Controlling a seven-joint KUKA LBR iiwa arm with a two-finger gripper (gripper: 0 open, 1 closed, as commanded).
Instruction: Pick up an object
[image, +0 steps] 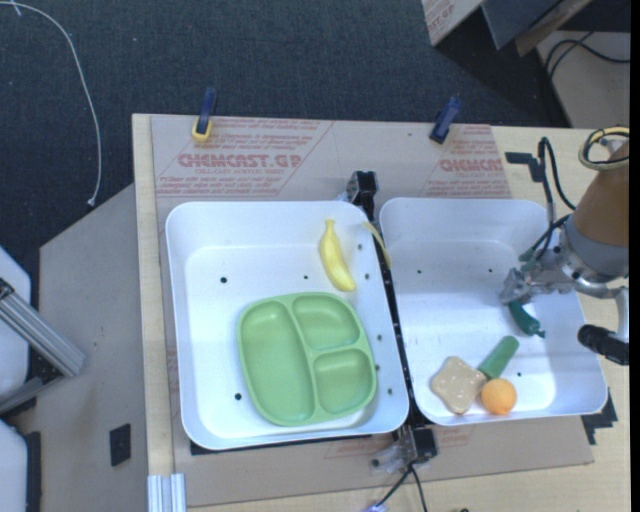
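My gripper (520, 292) hangs low over the right side of the right bin (450, 225), on the arm that comes in from the right edge. Directly below its tip is a small teal object (526, 319); I cannot tell whether it is held or lying on the bin floor. Toward the front of the same bin a green stick-shaped piece (497, 355) lies next to an orange ball (498, 397) and a beige toast-like piece (456, 384). In the left bin (200, 250) lie a yellow banana (337, 257) and a green divided plate (305, 355).
The two bins meet at a ridge down the middle of the bench. Blue clamps (445, 120) hold the cardboard sheet at the far edge. Cables and a black part of the arm (605, 343) sit by the right bin's right wall.
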